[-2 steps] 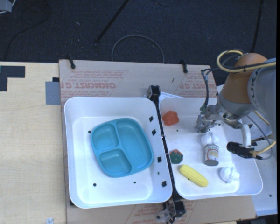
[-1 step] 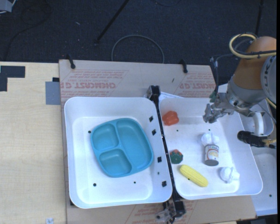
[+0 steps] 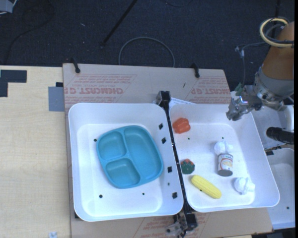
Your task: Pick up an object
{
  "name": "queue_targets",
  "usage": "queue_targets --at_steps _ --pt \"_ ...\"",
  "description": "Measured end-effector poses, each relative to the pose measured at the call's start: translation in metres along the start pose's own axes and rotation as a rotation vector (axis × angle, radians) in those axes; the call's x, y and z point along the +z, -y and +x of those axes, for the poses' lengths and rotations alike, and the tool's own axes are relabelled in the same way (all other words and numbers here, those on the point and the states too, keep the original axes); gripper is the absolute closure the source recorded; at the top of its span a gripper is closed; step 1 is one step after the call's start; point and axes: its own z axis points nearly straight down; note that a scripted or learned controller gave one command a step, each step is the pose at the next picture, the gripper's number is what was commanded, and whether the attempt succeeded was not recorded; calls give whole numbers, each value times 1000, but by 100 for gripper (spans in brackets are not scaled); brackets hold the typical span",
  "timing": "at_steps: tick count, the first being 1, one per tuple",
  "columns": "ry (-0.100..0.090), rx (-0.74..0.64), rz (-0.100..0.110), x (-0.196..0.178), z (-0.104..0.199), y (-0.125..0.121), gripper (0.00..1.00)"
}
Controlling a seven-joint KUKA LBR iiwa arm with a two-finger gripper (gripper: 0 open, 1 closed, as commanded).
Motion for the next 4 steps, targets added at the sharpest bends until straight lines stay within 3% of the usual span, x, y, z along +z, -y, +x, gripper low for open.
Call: queue_targets --at_steps 1,4 --pt "-1 1 1 -48 -1 -1 100" --pt "-4 -1 9 -41 141 22 100"
